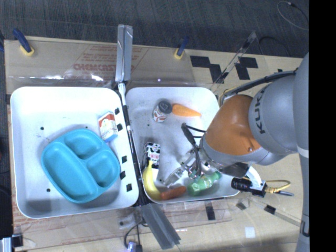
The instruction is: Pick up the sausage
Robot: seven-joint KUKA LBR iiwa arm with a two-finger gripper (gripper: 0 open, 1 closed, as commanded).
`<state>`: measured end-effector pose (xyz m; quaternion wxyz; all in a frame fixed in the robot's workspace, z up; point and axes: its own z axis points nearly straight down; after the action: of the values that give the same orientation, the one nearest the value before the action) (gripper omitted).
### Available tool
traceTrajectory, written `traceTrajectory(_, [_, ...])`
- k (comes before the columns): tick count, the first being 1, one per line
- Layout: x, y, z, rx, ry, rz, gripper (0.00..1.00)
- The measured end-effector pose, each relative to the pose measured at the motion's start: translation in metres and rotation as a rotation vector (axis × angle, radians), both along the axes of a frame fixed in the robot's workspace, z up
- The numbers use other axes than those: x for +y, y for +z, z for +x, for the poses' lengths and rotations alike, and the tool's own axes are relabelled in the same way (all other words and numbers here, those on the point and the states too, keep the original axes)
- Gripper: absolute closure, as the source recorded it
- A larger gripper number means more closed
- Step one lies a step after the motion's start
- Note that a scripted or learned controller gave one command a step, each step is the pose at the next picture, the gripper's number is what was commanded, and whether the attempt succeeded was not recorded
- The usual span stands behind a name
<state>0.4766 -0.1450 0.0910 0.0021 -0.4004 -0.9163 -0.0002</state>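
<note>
End effector (176, 178) over right bin's (137, 140) floor.

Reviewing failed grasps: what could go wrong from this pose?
1. The sausage lies against the banana, so the gripper might catch or nudge the banana instead.
2. The sausage sits near the right bin's front wall, leaving little room.
3. The green toy crowds the sausage's right end.
</note>
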Motion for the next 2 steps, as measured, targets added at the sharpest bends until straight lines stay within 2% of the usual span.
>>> traceTrajectory(1, [0.033, 0.001, 0.001, -0.006, 0.035, -0.004, 0.0])
traceTrajectory(2, [0.048, 0.001, 0.031, -0.004, 0.249, -0.002, 0.0])
